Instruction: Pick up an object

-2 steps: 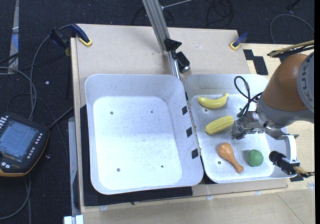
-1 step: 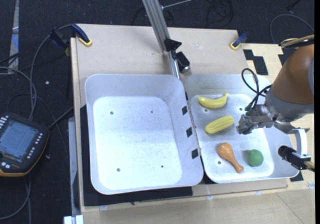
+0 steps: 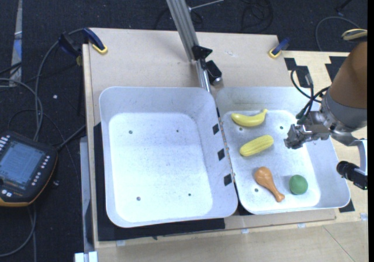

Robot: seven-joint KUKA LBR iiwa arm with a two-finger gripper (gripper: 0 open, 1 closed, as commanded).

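Four toy foods lie in the right bin point(image 3: 327, 199). A banana point(image 3: 250, 118) sits at the far side, curved, near the divide between the bins. Just in front of it lies a corn cob point(image 3: 256, 145), tilted slightly. Nearer the front edge is a drumstick point(image 3: 269, 183), its thick end toward the corn and its thin end pointing to the front right. Just beside that thin end sits a green ball point(image 3: 298, 184).

The hand point(image 3: 293, 137) hovers over the right bin's right part, to the right of the corn and behind the ball, apart from all four. I cannot tell how the hand is set; it is dark and small.

The left bin point(image 3: 158, 155) touches the right one along their shared edge. Both rest on the tabletop point(image 3: 146, 59). A slanted metal pole point(image 3: 181, 15) rises behind them, and a pendant point(image 3: 20, 167) lies on the floor at left.
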